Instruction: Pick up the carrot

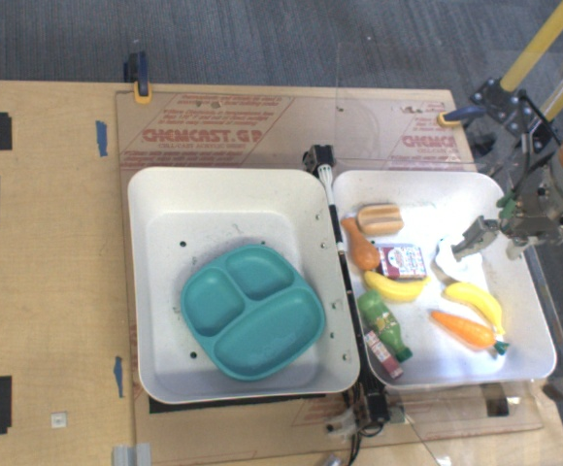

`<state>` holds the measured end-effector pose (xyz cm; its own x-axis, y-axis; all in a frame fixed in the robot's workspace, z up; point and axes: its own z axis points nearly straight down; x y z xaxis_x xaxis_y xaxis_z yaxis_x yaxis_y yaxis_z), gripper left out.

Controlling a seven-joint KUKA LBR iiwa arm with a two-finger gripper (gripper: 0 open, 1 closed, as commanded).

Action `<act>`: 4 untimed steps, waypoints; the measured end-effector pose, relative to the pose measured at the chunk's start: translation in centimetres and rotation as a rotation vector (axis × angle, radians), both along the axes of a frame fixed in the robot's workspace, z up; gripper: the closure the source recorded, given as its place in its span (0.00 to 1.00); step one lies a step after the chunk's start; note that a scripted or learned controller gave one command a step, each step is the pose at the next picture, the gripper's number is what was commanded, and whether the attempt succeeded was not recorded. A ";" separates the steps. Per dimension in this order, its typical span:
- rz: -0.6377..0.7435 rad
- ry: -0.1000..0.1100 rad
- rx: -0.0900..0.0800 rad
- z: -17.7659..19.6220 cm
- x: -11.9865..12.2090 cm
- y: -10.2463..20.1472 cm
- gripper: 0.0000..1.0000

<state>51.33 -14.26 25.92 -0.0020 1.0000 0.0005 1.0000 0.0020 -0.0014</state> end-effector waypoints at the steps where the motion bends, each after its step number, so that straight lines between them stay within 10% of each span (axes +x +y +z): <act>1: -0.251 0.002 0.001 -16.1 -3.4 -2.0 0.00; 2: -0.170 -0.010 -0.008 -17.0 -3.2 1.9 0.00; 4: 0.580 -0.008 -0.009 -17.0 -3.1 -0.8 0.00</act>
<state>48.18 -15.08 8.96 -0.5493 0.8356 -0.0106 0.8356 0.5493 0.0031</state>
